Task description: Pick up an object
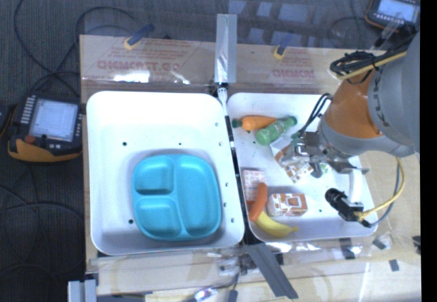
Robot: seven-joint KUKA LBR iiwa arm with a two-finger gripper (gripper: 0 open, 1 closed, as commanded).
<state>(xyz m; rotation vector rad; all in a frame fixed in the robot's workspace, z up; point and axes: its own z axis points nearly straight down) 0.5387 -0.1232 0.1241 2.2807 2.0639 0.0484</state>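
Camera view | tool (305,157) (grip state unclear) over snack packet (292,165); bottle (274,130) lies left-right

Red print on cardboard sheet (157,61) at upper centre of frame, behind both bins: upside down, blurred, not legible. Small packets (287,203) in right bin carry printed labels, too small to read. Handheld screens at left and upper right: illegible
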